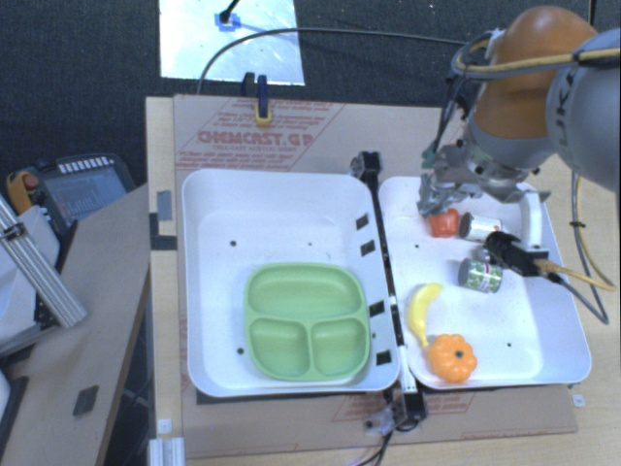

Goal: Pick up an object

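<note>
Two bins — fingers [434, 202] touching an orange-red object [443, 223].

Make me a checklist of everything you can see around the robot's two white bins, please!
Surface: two white bins side by side on a bench.
Job's things: banana, orange pumpkin, green can, small red object, all in the right bin.
Clutter: green divided plate in the left bin.
Gripper: gripper low beside the red object; grasp unclear.
Cables: black cable behind the bins.
Surroundings: pendant at left.

Green tray [307, 320] matt plastic; bins [281, 197] smooth white plastic; can [479, 275] metal.
</note>
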You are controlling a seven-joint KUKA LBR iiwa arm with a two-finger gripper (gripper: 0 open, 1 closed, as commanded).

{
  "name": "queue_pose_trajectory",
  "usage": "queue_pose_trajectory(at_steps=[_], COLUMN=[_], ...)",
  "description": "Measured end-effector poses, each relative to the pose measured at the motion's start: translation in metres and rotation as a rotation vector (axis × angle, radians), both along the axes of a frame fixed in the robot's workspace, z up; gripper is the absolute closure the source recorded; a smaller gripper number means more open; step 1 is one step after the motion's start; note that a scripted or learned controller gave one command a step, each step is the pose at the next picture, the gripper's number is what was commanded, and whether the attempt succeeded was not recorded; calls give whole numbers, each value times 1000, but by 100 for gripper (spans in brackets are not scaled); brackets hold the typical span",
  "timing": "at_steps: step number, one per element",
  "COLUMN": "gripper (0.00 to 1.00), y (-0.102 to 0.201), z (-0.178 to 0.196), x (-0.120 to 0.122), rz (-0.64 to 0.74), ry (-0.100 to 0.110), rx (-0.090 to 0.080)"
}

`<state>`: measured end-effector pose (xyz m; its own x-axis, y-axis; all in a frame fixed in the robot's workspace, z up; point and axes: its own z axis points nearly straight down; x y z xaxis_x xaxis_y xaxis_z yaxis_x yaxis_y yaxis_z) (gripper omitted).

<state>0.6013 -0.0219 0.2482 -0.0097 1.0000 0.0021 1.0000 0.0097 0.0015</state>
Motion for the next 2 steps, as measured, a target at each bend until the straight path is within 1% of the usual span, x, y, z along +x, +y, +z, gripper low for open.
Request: queue_pose_trajectory(at_steps=[1,2], gripper=[100,100], y=[48,98], z=[-13,-8], x=[-11,-21], rz=[0,0], ry=[1,0], rx=[0,1])
